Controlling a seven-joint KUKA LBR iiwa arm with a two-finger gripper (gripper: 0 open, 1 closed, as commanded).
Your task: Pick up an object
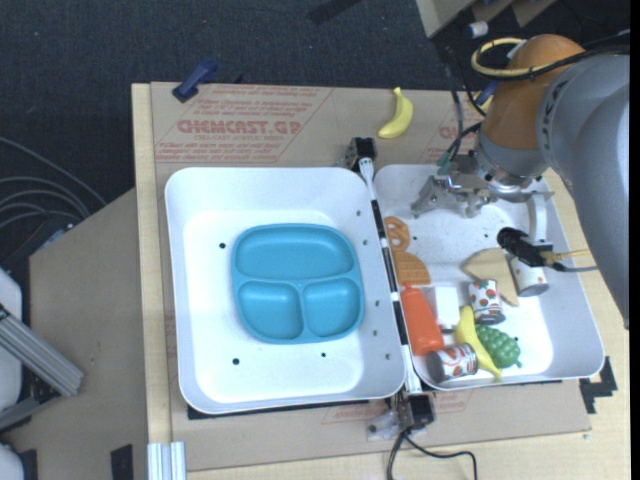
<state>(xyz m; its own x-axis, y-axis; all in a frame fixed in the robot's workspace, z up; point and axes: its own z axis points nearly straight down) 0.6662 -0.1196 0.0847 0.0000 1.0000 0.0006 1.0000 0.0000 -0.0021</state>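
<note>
Although the right bin (575, 343) is crowded with small toys, none is gripped. A pretzel (395, 233) lies against the bin's left wall, with a bread slice (411, 268) just nearer the camera. An orange carrot (421, 320) comes next along the same wall. A beige wedge (486, 262) sits mid-bin. A red-and-white can (486, 301) stands near it, beside a yellow banana (477, 338) that touches a green bumpy toy (504, 349). A second can (458, 361) lies at the near edge.

The gripper (452, 206) hangs over the bin's far end, above bare white floor and well apart from the toy pile. Its fingers look spread, with nothing between them.

The left bin (190, 298) holds a blue divided plate (296, 280) in its centre. Outside the bins, a second banana (397, 116) lies on the printed cardboard sheet (240, 138). A blue object (195, 80) sits at the sheet's far left corner.
</note>
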